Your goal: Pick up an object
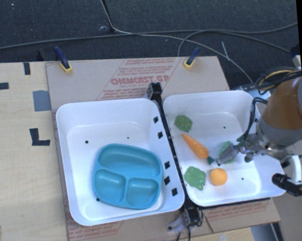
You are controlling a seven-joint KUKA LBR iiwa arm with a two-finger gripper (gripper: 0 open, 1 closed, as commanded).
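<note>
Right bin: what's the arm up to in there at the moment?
The KUKA arm has its gripper low in the right bin, at a small green item. No lift is evident. Nearby lie a carrot, an orange ball and two green leafy pieces. The left bin holds a blue divided tray.

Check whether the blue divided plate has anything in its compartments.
Empty. The blue divided plate lies flat in the left bin, and all three compartments show bare blue. The toy food sits in the right bin.
</note>
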